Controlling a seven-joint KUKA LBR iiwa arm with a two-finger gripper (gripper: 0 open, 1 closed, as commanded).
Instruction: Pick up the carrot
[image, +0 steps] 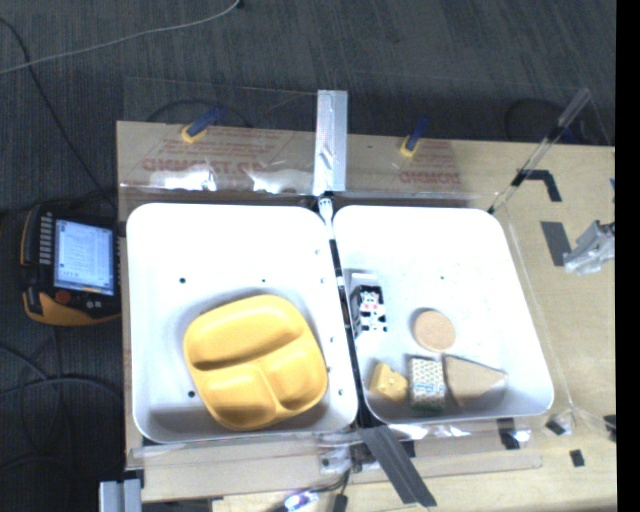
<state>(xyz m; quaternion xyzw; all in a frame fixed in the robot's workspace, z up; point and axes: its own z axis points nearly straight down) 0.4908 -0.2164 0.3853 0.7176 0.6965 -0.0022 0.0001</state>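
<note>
Left bin (160, 260), lower half: a yellow divided tray (257, 360) w/ three compartments, lying flat and turned a bit askew, its lower right corner near the wall btwn the bins.

Right bin (500, 270): everything sits in the lower left part. A small black/white/red item (370, 308) is just beside the dividing wall. To its right, a round tan disc (434, 329) lies flat, apart from the rest. Along the bottom edge, a row of three: a yellow chunk (389, 381) at left, a small patterned box (427, 380) in the middle and a pale tan wedge (472, 377) at right w/ its tip pointing to frame right. Box and wedge look like they touch; chunk is just beside the box.

Carrot: can't tell which item it is; nothing reads clearly as orange or carrot-shaped at this res.

Gripper state: can't tell.

Outside the bins: a handheld pendant w/ lit screen (70, 262) at mid left on the dark floor, two blue clamps (200, 125) (410, 143) along the top board, a metal strip (331, 140) btwn them.
</note>
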